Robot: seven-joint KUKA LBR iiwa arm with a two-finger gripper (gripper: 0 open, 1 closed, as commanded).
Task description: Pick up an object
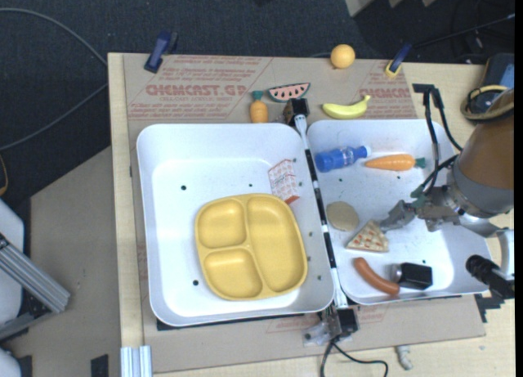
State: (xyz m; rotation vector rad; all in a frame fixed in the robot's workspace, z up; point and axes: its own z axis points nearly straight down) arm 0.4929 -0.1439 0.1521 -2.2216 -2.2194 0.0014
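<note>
Nearest the camera, a cable connector [339, 322] is seen at the front edge of the table [122, 204], just below the seam between the two white bins. On the cardboard sheet [196, 81] behind the bins, red print is read as "CHEMCAST GP". In the left bin [159, 204], a yellow three-compartment plate [249, 246] is placed towards the front right, with bare floor left along the left wall and the back; a small red-and-white packet [283, 179] lies just behind the plate, its print too small to be read. In the right bin [482, 273], a blue bottle [339, 158] and a toy carrot [390, 163] are laid along the back, a round tan cookie [342, 217] and a pizza slice [368, 240] are set near the left wall, and a sausage [375, 276] and a black block [413, 276] are lined up by the front wall. The gripper [402, 215] is held low over the middle of the right bin, just right of the pizza slice; whether it is open or closed cannot be told, and nothing is seen held in it. Behind the bins, a toy banana [345, 107], a watermelon slice [289, 91] and an orange ball [342, 56] are scattered.
</note>
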